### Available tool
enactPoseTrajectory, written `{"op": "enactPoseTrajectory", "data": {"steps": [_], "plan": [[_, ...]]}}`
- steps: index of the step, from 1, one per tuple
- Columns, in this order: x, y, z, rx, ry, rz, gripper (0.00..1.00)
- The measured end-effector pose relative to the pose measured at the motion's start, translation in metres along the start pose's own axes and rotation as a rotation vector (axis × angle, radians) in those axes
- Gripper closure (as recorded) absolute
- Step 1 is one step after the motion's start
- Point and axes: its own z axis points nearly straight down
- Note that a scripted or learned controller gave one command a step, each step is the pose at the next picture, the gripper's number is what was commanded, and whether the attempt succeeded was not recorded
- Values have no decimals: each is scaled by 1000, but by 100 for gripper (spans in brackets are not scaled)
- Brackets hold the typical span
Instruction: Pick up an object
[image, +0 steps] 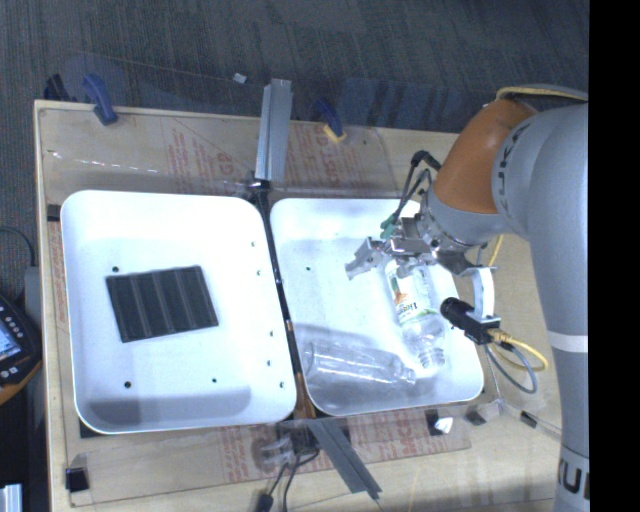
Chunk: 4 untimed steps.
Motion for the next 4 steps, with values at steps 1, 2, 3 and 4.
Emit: {"op": "enactPoseTrajectory", "data": {"steps": [1,2,3,4], "plan": [[-22,-19,22,3,0,32,0],[28,-27,43,1,1,-50,0],[-24,-40,-15,-1,0,39,0],[-21,-24,-2,-1,0,15,0]]}}
